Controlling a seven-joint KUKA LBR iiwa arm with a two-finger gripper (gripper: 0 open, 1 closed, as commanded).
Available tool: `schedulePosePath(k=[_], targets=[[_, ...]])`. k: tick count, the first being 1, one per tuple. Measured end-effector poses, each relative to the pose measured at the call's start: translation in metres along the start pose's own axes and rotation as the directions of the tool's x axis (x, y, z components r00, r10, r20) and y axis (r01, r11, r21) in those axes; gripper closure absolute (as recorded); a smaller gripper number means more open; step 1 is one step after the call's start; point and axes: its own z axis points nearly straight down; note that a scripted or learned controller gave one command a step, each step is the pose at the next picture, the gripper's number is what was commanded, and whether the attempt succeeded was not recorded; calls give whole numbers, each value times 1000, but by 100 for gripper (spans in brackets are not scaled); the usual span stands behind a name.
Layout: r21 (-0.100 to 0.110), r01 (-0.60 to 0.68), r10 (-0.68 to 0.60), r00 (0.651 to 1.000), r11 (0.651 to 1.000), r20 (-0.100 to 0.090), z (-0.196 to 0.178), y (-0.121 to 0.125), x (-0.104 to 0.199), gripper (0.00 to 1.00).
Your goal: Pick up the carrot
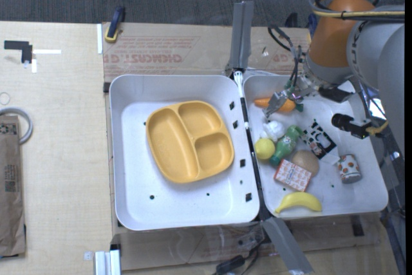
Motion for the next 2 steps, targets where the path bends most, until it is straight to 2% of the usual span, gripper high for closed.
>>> schedulePosePath(k=[1, 2], targets=[[5, -3, 3, 1000, 1000, -1, -8, -2, -1, 100], [1, -123, 123, 992, 992, 0, -99, 28, 69, 100]])
